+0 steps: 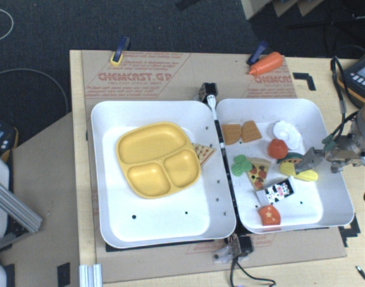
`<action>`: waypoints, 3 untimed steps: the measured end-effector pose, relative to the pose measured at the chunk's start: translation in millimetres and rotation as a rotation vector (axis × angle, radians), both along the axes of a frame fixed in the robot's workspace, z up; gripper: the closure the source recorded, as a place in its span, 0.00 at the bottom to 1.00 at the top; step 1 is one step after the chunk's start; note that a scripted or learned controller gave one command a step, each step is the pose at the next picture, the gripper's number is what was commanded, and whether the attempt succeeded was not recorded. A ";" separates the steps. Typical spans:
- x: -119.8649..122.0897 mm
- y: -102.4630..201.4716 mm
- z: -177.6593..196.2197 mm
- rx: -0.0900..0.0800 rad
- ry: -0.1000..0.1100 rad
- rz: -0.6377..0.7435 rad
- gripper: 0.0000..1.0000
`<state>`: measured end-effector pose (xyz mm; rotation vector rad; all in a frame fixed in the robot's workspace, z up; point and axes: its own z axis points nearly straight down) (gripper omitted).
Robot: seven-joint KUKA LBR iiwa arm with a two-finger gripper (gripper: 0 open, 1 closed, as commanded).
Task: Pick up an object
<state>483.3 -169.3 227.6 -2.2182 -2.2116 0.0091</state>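
Gripper (303, 160): low over right shallow white bin (317, 115), fingertips at yellow banana-shaped plastic toy (301, 171); grip state unreadable | red round toy (278, 148) just beside | black-and-white printed card (279, 191), print unreadable | left white bin (108, 124): yellow three-compartment plastic plate (158, 159) | brown board (134, 73) reads "CHEMCAST GP"

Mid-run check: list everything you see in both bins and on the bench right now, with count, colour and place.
Divided plate: 1, yellow, left bin.
Waffle piece: 1, tan, beside the plate.
Bread pieces: 2, brown, right bin, top left.
White lump: 1, top.
Tomato: 1, red.
Green piece: 1, centre.
Pizza slice: 1.
Banana: 1, yellow, at the claw.
Black-white card: 1.
Red piece: 1, bottom.
Carrot: 1, orange, bench top.
Claw: 1, grey, right bin.
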 end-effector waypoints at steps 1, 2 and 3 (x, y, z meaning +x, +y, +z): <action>2.6 0.2 5.0 -0.003 -0.011 0.003 0.00; -6.2 2.7 -41.8 0.001 -0.004 0.002 0.00; -15.8 4.9 -89.2 0.001 -0.004 0.002 0.00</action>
